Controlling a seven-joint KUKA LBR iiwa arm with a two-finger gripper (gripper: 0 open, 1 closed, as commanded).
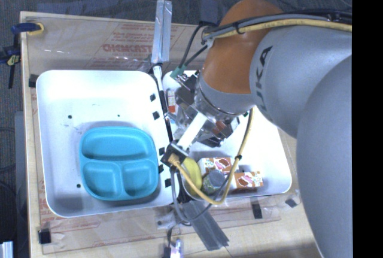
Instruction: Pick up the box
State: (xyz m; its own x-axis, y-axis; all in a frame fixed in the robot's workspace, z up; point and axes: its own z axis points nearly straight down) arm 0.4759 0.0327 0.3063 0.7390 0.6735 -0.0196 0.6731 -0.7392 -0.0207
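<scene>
Box: the box (pixel 245 179), printed red and white, lies flat in the right bin (pixel 272 152), close to that bin's near wall.
Box axis: its long side runs roughly across the view, left to right, with the right end a little nearer the camera.
Neighbours: a banana (pixel 192 172) lies just beside the box's left end, and a dull round thing (pixel 213 181) that I cannot name sits between them, touching or nearly touching the box. The box's right end has bare bin floor around it.
Pincer: the pincer (pixel 210 130) hangs over the middle of the right bin, under the orange band.
Pincer state: I cannot tell whether it is wide or narrow, since the wrist hides it. Nothing shows as held.
Key relation: the box lies toward the camera from the pincer, and slightly to the view's right. The two are near but apart.
Arm pose: the arm (pixel 299 95) comes in from the right and bends down steeply over the right bin, covering most of it.
Other bin: the left bin (pixel 48 131) holds a blue tray (pixel 116 161), well apart from the box and not in the way.
Step, as I judge it: approach, with the box not yet gripped.
Next move calls for: a short shift toward the near wall, and closing across the box's short side, so at right angles to its long axis.
Risk: the crowded left end could lead to catching the banana or the round thing, so the free right half looks the safer place to grip.
</scene>
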